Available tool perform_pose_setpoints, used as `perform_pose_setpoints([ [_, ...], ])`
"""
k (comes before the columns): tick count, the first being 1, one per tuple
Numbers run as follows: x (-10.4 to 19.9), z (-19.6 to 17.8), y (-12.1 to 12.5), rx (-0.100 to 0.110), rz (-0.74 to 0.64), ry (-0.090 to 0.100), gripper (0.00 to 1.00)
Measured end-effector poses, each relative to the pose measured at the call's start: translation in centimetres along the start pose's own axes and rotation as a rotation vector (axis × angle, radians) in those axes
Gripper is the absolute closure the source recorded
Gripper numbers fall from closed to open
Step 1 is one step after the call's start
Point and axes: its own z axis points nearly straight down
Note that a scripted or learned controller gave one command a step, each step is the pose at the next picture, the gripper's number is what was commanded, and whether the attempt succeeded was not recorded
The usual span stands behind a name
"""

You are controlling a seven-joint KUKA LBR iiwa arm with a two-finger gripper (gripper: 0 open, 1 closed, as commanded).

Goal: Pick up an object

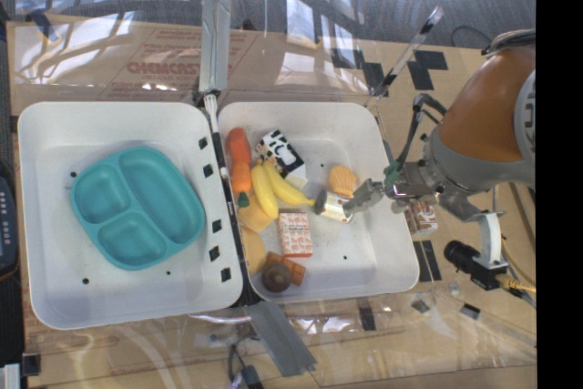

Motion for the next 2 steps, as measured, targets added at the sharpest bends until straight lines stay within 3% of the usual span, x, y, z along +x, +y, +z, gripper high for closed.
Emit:
perform_pose_setpoints([
  [1, 5.13, 14.24, 1.11, -0.005, -0.090, 0.000, 0.00],
  [2, 4.99, 13.37, 1.04, -0.002, -0.092, -0.001, 1.00],
])
